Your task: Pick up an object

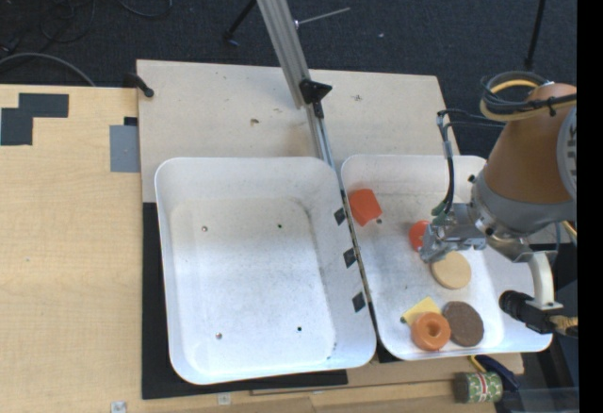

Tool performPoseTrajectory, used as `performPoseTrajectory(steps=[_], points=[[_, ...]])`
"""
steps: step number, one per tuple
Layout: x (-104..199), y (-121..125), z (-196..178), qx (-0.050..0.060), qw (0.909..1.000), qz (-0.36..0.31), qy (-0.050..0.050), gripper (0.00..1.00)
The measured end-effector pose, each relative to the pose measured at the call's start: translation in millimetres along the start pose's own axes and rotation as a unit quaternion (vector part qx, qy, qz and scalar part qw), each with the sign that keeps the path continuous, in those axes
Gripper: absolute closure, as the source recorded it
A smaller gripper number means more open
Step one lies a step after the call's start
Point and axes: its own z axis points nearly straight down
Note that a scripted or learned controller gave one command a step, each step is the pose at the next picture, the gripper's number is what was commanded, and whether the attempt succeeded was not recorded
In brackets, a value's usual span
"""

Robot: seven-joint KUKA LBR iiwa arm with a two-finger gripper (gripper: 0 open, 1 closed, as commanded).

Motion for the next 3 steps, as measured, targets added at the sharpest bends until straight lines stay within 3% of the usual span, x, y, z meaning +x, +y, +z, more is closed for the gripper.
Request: performPoseTrajectory(steps=[3], points=[[173, 36, -21, 0.0, 1.0, 0.0, 0.0, 1.0]])
